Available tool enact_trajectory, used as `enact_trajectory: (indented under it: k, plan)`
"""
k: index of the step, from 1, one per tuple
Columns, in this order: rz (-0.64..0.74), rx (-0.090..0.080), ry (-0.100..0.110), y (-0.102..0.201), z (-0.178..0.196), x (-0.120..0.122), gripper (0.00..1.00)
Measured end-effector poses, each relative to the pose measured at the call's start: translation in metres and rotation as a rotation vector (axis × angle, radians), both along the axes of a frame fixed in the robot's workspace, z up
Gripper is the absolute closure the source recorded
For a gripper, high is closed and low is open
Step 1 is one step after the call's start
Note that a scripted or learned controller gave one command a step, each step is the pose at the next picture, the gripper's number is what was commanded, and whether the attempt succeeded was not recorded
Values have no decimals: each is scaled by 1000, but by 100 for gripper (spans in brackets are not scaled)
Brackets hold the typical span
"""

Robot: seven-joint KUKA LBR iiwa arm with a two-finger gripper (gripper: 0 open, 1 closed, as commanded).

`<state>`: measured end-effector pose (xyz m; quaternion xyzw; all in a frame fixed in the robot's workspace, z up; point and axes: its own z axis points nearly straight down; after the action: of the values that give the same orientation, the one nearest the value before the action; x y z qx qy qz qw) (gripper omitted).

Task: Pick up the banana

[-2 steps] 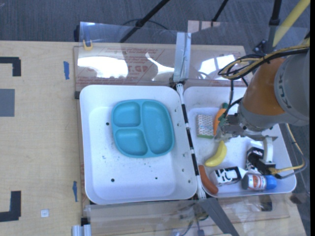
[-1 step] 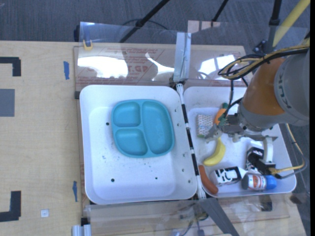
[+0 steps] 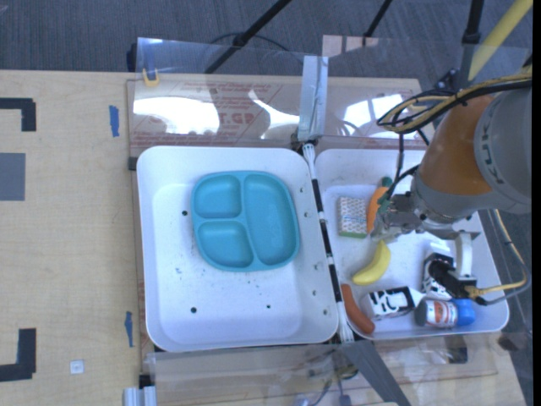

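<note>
Wooden bench boards are seen at the left, and two white bins are set side by side upon them. In the left bin (image 3: 169, 311) a blue divided plate (image 3: 245, 220) is laid near the middle. In the right bin (image 3: 490, 320) a small patterned packet (image 3: 352, 216) and a carrot (image 3: 374, 210) are found toward the back. The banana (image 3: 374, 265) is laid just in front of them, near the bin's middle, its long axis slanted from lower left to upper right. A sausage (image 3: 357, 309) is seen at the front left corner, with a black-and-white item (image 3: 391, 301) and a small bottle (image 3: 444, 313) to its right.

The gripper (image 3: 396, 222) is held just above and slightly right of the banana's upper end; whether it is released or clenched cannot be told, being masked by the wrist. A short descent toward lower left is judged to be needed, with the closing line turned across the banana's slanted axis.
</note>
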<state>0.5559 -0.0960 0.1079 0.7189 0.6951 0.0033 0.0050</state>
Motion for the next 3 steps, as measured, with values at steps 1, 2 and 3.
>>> enact_trajectory:
  k: [1,2,3]
  plan:
    - [0,0,0,0,0,0,0]
    - [-8,4,6,-13,-20,-26,0]
    - [-11,1,2,-15,-10,-25,100]
